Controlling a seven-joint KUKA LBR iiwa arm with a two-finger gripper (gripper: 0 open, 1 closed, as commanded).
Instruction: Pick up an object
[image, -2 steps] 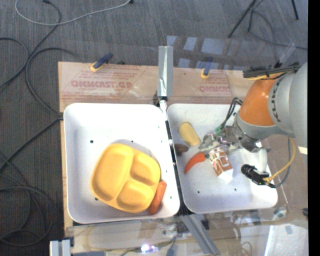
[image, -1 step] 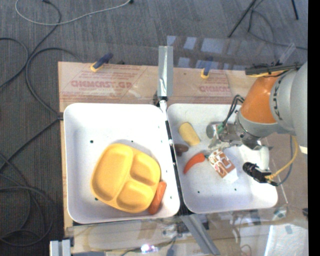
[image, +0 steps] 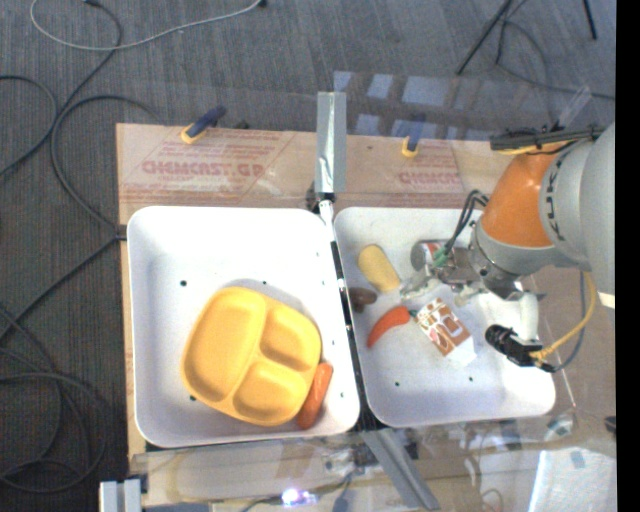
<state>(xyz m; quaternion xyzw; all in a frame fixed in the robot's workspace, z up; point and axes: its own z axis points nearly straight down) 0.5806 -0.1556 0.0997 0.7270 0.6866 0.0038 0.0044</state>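
Note:
In the right bin (image: 450, 395) lie a pale yellow roll-shaped object (image: 378, 266), a small brown piece (image: 362, 296), an orange-red pepper-like item (image: 388, 323) and a brown and white packet (image: 444, 328). A can-like object (image: 427, 252) sits partly under the arm. My gripper (image: 438, 278) hangs low over the bin's middle, just above the packet and right of the yellow roll. Nothing is visibly held.
The left bin (image: 170, 240) holds a yellow divided plate (image: 255, 355) with an orange sausage-like item (image: 318, 393) against its right edge. A black connector and yellow cable (image: 515, 345) trail from the arm over the right bin's right side. A metal divider (image: 330, 150) stands behind the bins.

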